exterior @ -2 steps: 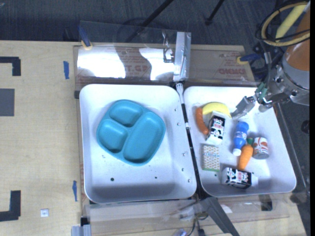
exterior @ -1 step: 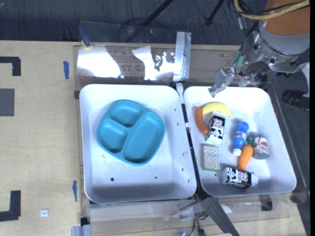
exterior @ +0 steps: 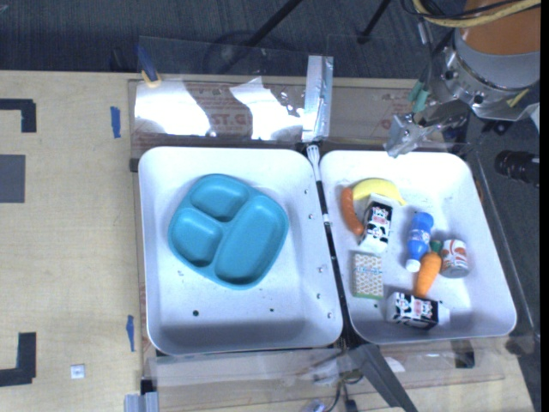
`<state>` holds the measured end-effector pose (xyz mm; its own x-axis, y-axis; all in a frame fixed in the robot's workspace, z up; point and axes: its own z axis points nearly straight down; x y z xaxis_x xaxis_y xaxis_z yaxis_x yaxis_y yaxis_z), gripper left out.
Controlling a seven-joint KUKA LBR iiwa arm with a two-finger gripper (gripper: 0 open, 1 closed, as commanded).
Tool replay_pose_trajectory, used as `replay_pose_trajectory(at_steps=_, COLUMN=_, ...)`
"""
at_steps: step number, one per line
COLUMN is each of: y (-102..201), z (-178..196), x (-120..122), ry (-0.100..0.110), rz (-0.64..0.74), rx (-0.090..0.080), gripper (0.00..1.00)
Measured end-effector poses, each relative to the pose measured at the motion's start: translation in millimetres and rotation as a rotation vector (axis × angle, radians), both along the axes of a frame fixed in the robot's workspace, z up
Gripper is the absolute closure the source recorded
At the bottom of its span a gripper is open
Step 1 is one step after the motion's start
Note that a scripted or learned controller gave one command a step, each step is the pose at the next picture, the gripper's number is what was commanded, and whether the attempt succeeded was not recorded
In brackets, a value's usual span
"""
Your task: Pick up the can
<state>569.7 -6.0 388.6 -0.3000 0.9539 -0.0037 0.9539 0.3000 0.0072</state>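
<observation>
A blue plate (exterior: 227,228) sits in the left bin (exterior: 159,316), down and left of the pincer (exterior: 403,142). The pincer hangs over the right bin's (exterior: 480,312) far rim; I cannot tell its state. The can (exterior: 454,257) lies below it, rightward, touching a carrot (exterior: 428,274).

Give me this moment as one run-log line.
phase: approach | hand: above right bin's far rim | can: in right bin, near right wall, beside carrot | not held
</observation>
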Motion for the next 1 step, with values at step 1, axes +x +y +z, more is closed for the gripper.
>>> replay_pose_trajectory(at_steps=1, y=-60.6, z=47.1, x=25.6, ry=0.002, rz=-0.209, rx=0.001, gripper=1.00)
